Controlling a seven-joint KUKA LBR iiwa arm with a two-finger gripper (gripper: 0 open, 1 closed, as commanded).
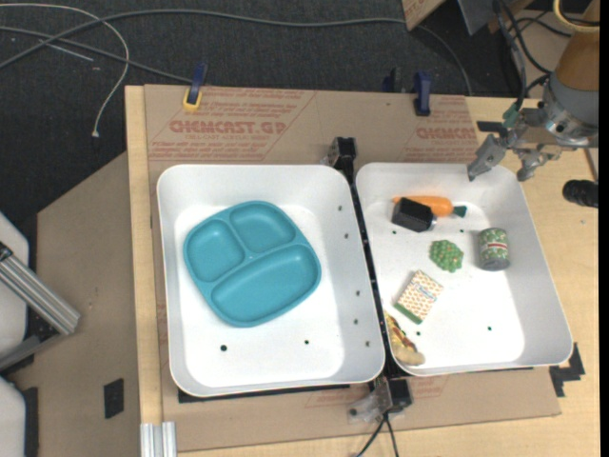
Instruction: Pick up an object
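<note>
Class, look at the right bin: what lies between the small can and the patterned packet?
In the camera view, the green bumpy ball lies between the small can and the patterned packet.

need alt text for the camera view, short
An open pincer hovers at the right bin's far edge, above a carrot, black block, can, green ball and patterned packet. The left bin holds a blue divided plate.

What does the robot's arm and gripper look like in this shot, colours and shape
The arm is a rounded grey body with an orange-tan band above the wrist. Below it, the gripper is a compact grey metal assembly with two thin, dark-tipped fingers. Dark cables run behind the arm.
</note>
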